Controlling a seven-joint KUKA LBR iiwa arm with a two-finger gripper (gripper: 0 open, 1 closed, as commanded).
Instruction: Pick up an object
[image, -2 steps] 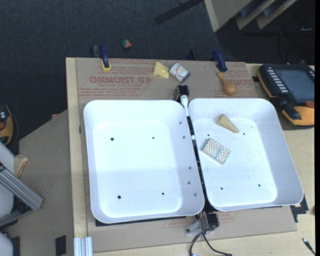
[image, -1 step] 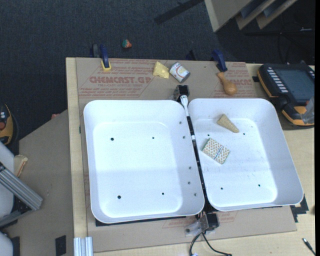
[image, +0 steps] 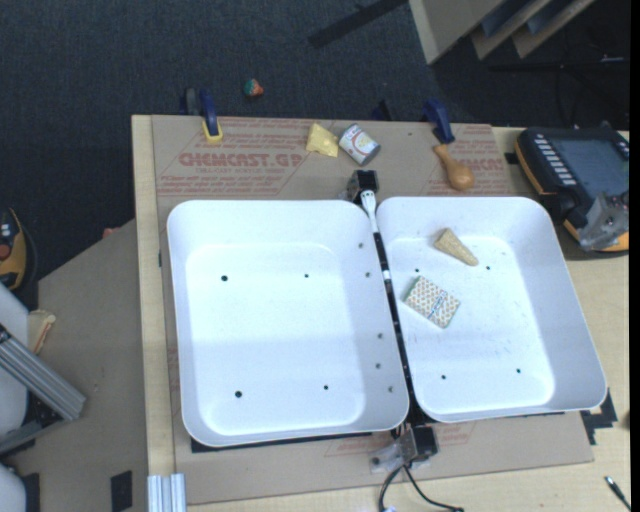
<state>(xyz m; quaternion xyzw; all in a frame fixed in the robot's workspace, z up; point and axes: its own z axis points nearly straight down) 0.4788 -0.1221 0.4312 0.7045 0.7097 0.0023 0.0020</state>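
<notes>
In the right bin (image: 540, 370) lie two objects. A small patterned block (image: 432, 301), white with coloured dots, rests near the bin's left side. A tan cone-shaped piece (image: 455, 246) lies a little behind it, toward the far edge. The left bin (image: 200, 330) sits beside it, the two bins touching along the middle.
Behind the bins on the brown board lie a yellow wedge (image: 322, 141), a small white and grey box (image: 359, 144) and a tan wooden piece (image: 456, 169). Blue clamps (image: 209, 111) hold the board's far edge. A black and yellow pendant (image: 575, 165) sits at the right.
</notes>
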